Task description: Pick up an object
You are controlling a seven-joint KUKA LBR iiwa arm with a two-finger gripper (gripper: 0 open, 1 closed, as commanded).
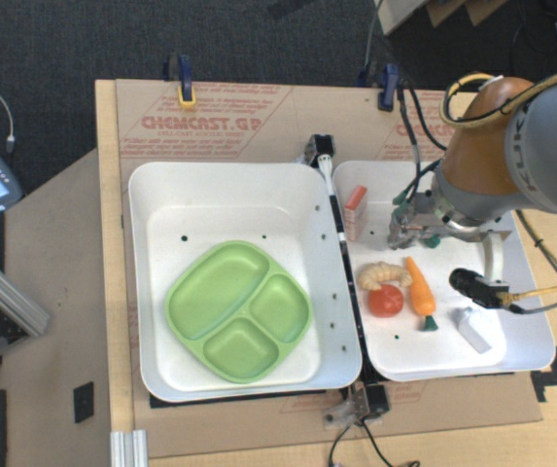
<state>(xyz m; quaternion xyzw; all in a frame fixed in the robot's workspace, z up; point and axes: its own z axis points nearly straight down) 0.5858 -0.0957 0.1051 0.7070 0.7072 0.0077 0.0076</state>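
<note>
We are watching the arm [511, 154] reaching in from the right and hanging its gripper [412, 230] low over the right bin [511, 353], just above and beside the carrot [419, 287]; how it is set, and whether it has hold of anything, we cannot tell. We are noting the carrot lying near the bin's middle, touching a red tomato [386, 302] with a pale shrimp-like piece [383, 275] just above it, a grey block [472, 330] near the front and a red-and-white piece [355, 208] at the left wall. We are seeing a green divided plate [239, 309] resting in the left bin [161, 212].
</note>
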